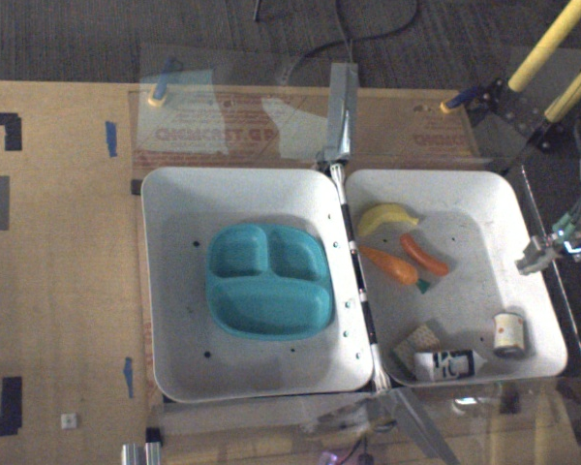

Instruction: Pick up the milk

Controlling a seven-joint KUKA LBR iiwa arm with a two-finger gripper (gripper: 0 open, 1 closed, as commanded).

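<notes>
The milk (pixel 445 363), a small white carton with dark print, lies on its side in the right bin (pixel 484 206), against the near wall and just left of that wall's middle. Its long axis runs left to right, roughly parallel to the near rim, tilted very slightly. Which end is the top cannot be told.

Just behind the carton's left end, touching or nearly touching it, lies a small tan checkered item (pixel 421 337). To the carton's right, near but apart, a small cream cylinder (pixel 508 334) stands close to the bin's near right corner. The carton has little clearance toward the near wall; open bin floor lies behind it, toward the centre.

Further back in the same bin, by the dividing rim: a yellow banana (pixel 386 219), an orange carrot (pixel 390 267) and a small orange-red piece (pixel 425 256) beside it. All are well apart from the milk.

The left bin (pixel 174 211) holds a teal divided plate (pixel 268 282) at its middle, clear of all four walls.

The end effector (pixel 547 250) shows at the right bin's right rim, well apart from the milk, with nothing visibly in it. Whether it is spread or pressed together cannot be told.

Both bins sit on a tan worktop (pixel 58 260) marked with blue tape.
</notes>
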